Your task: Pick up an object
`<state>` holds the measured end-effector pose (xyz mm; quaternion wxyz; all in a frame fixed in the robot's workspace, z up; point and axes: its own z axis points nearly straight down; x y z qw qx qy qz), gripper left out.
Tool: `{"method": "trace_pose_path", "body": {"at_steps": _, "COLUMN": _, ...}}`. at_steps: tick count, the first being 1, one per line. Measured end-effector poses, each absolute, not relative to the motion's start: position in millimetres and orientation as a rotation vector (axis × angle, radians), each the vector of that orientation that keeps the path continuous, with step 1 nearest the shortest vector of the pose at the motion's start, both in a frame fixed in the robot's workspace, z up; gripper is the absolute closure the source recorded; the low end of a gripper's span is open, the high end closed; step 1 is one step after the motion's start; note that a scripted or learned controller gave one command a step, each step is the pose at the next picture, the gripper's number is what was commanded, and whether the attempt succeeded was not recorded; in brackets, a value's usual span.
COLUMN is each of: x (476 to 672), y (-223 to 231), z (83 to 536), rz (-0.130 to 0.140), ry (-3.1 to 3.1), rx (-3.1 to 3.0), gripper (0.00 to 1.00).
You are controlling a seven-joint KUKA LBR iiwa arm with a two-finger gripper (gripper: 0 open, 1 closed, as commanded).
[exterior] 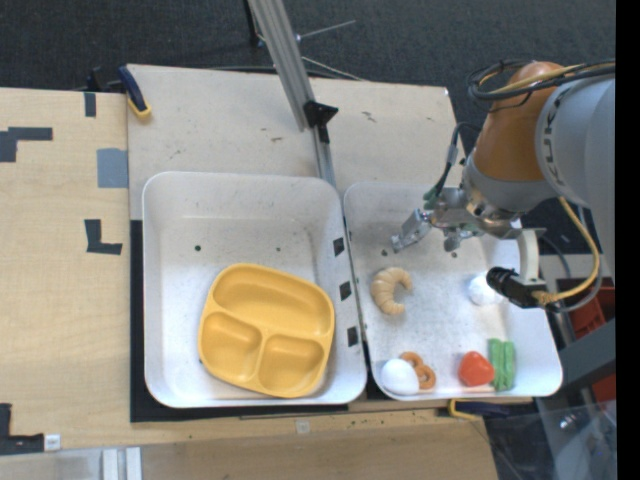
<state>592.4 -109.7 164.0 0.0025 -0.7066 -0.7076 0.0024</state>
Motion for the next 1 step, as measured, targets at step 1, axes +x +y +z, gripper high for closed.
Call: {"method": "trace_pose_path", "body": {"at_steps": 1, "x": 598.6, "y": -113.4, "z": 104.7, "rz": 0.009, "ry": -2.22, "rx": -2.216, "gripper": 0.0}}
